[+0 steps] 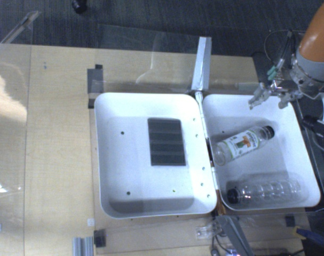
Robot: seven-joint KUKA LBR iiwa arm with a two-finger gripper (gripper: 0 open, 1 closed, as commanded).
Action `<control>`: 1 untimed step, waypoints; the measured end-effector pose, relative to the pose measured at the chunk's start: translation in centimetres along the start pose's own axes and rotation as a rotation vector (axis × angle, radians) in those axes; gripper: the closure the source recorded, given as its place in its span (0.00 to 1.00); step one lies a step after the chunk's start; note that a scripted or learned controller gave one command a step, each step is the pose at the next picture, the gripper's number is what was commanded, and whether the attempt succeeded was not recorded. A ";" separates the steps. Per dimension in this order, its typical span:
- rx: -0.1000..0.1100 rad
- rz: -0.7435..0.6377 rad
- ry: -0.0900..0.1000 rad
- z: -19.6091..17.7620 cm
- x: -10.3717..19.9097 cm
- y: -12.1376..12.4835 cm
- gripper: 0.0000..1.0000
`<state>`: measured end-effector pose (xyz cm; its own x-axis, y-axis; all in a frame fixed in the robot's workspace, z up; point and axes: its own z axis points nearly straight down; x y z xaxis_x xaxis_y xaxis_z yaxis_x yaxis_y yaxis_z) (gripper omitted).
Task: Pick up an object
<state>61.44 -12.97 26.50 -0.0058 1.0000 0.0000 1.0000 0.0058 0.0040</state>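
Right bin (306,159), near edge, 5 o'clock: clear bottle (263,192), on its side, dark cap pointing left. Mid-bin, 3 o'clock: labelled bottle (243,143), on its side, tilted. Left bin (105,143), centre: dark ribbed block (166,142). Far rim, 2 o'clock: tool (270,96), spread wide, holding nothing. Step: approach. Next: lower over labelled bottle, straddle its body, close.
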 end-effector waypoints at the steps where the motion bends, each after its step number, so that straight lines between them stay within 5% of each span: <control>1: 0.000 -0.152 0.000 9.7 -0.3 -1.7 0.00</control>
<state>59.82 -13.31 16.77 -0.1573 0.9876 -0.0005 0.9875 0.1573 0.0036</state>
